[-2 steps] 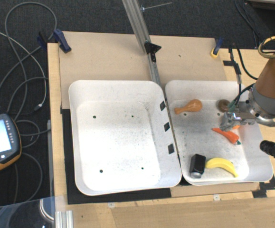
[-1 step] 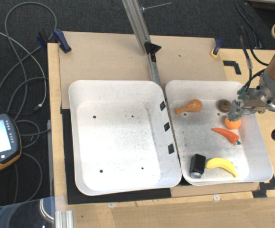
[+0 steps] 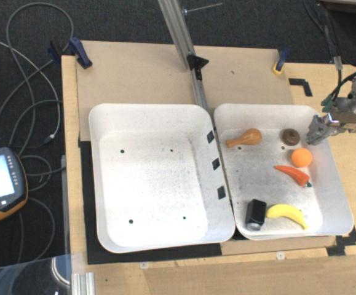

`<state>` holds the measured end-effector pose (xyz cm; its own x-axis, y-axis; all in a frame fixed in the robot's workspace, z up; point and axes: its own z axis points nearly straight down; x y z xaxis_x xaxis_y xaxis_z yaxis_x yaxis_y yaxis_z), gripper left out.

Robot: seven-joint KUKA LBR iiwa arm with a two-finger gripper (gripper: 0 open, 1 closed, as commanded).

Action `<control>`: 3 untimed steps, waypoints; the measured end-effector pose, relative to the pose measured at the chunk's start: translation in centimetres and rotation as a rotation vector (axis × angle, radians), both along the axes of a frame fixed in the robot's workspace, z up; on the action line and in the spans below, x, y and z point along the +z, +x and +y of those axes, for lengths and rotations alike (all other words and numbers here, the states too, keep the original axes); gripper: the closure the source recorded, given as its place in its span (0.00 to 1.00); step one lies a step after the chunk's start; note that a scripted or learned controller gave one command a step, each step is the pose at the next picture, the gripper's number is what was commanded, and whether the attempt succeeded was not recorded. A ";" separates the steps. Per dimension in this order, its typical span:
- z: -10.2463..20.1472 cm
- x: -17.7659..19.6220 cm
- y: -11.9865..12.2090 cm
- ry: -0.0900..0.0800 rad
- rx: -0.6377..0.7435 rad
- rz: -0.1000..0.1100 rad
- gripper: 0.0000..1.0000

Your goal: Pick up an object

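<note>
Nearest the camera, along the front wall of the right bin (image 3: 340,192), lie a small black block (image 3: 255,213) and, just beside it, a yellow banana (image 3: 287,215) whose long axis runs roughly across the view. Going from left to right, the left bin (image 3: 101,165) comes first. In the right bin, a tan gourd-shaped toy (image 3: 245,138) lies near the back with its narrow end pointing left. Next comes a dark brown round piece (image 3: 290,136); in front of it sits an orange ball (image 3: 301,158), and an orange carrot (image 3: 294,174) slants down to the right, touching or nearly touching the ball.

At the far right, over the bin's back right corner, hangs the gripper (image 3: 320,129). Whether it is spread or pressed together cannot be told at this size, and nothing is seen pinched in it.

The relation that matters: the closest candidates lie to the gripper's left and slightly toward the camera. The brown piece is just beside it to the left, the ball near and in front. Either would probably ask only a short shift inward and a descent; the banana and block are well apart from it, at the front.
</note>
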<state>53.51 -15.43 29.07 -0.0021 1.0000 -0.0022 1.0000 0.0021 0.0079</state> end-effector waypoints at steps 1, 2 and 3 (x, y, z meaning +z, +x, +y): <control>5.4 -1.8 0.3 0.005 0.004 0.010 1.00; 11.5 -1.6 0.9 0.006 0.006 0.009 1.00; 16.7 -3.5 1.0 0.005 0.004 0.013 1.00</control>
